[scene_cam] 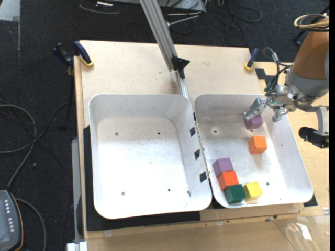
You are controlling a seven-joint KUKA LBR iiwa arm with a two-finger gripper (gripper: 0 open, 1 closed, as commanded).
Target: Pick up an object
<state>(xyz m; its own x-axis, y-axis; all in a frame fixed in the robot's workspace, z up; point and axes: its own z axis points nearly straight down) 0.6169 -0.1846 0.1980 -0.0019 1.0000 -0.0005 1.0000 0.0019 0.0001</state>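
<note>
My gripper (266, 111) hangs over the back of the right bin (296, 156), its two fingers spread apart, so it is open. A small purple block (254, 122) sits right at the tip of the left finger (256, 108), not between the two fingers. An orange cube (257, 144) lies a little nearer the front. At the bin's front left, a purple cube (223, 166), a red-orange cube (227, 179), a green cube (234, 193) and a yellow cube (253, 191) cluster together.
The left bin (104, 140) stands beside the right one, sharing a raised rim (196, 140). A slanted metal rail (159, 27) crosses the bench at the back. Clamps (84, 54) sit on the bench's back corners.
</note>
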